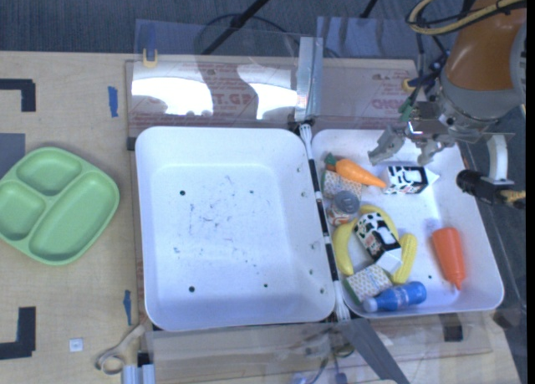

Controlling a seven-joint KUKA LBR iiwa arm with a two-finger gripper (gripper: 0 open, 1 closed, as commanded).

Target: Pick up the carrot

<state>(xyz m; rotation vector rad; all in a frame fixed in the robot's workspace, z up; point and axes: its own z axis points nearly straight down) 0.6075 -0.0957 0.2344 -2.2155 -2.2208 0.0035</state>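
- gripper (407,147) hangs with fingers spread apart, grasping nothing, over the back of the right bin (481,244).
- carrot (358,171) lies just left below it, beside a black-and-white block (407,178).
- nearby: banana (343,248), cow toy (374,235), blue bottle (399,296), a second orange carrot-like piece (450,255).
- green plate (54,203) sits far left; writing unreadable.

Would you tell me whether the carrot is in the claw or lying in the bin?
Lying in the right bin: the carrot rests beside the open claw.
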